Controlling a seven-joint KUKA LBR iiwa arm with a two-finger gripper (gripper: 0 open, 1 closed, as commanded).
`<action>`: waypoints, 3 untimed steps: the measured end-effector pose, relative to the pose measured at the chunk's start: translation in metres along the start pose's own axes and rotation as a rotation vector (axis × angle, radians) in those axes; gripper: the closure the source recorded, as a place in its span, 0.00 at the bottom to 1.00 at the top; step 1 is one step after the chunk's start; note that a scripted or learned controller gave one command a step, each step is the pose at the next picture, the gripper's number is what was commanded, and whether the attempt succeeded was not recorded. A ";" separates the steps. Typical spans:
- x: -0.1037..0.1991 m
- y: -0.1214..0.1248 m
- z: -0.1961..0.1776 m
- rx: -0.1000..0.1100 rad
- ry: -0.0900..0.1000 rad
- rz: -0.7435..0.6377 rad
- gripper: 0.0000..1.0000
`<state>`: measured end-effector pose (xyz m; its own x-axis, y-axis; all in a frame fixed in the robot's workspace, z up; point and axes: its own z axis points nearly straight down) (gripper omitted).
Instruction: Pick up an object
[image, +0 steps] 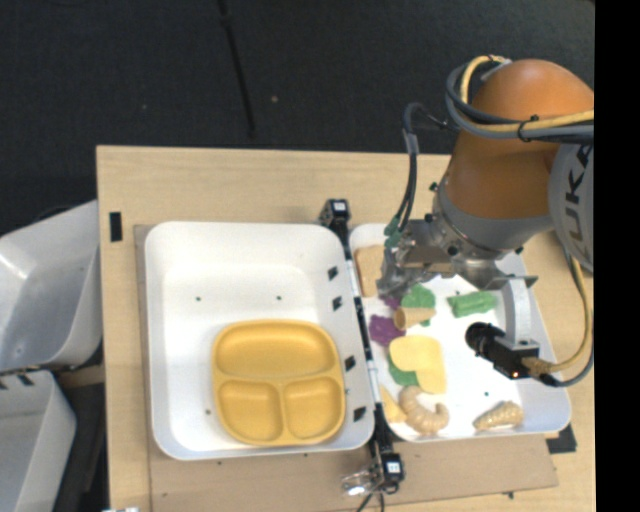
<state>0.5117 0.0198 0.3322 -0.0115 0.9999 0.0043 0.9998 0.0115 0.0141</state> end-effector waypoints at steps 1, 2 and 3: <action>0.057 0.007 -0.019 0.012 -0.004 0.004 1.00; 0.069 0.027 -0.173 -0.007 -0.001 0.007 1.00; 0.122 -0.005 -0.013 0.031 -0.008 0.004 1.00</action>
<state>0.5050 0.1416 0.3457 -0.0076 1.0000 -0.0035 0.9998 0.0075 -0.0171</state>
